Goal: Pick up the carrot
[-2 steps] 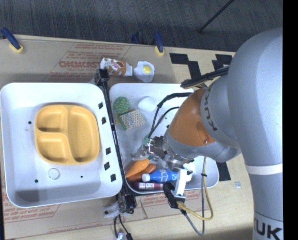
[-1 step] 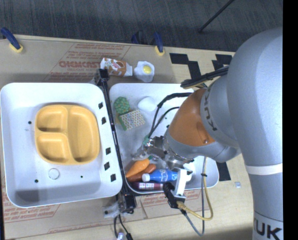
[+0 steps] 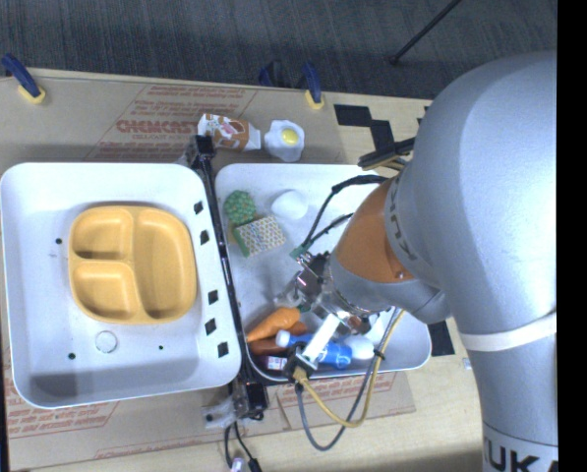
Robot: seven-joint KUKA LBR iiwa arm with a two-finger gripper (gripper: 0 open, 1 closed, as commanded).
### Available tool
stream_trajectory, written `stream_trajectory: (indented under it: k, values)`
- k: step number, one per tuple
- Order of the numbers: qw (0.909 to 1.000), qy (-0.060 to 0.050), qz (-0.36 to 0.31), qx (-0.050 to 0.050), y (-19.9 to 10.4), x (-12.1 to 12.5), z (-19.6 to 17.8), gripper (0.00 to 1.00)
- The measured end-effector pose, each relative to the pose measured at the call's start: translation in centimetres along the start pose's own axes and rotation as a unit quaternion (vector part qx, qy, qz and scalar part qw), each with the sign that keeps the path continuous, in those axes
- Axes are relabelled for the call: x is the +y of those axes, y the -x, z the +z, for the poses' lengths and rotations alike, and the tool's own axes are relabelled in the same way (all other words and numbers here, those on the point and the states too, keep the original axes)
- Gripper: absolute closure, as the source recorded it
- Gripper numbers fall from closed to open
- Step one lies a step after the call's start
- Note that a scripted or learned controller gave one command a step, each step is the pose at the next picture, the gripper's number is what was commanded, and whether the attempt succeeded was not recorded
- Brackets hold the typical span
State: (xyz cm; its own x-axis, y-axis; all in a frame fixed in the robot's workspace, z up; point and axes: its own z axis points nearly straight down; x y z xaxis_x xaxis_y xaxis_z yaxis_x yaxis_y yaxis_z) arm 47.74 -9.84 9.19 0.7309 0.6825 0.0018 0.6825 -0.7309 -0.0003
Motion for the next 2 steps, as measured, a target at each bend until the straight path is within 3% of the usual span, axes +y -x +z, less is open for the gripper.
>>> stream_trajectory:
  k: [1, 2]
  values:
    - [0.9978, 0.005, 0.067, 0.001, -0.5, -0.22, -0.12, 0.0]
    - [0.9978, 0.005, 0.067, 0.001, -0.5, -0.22, -0.12, 0.0]
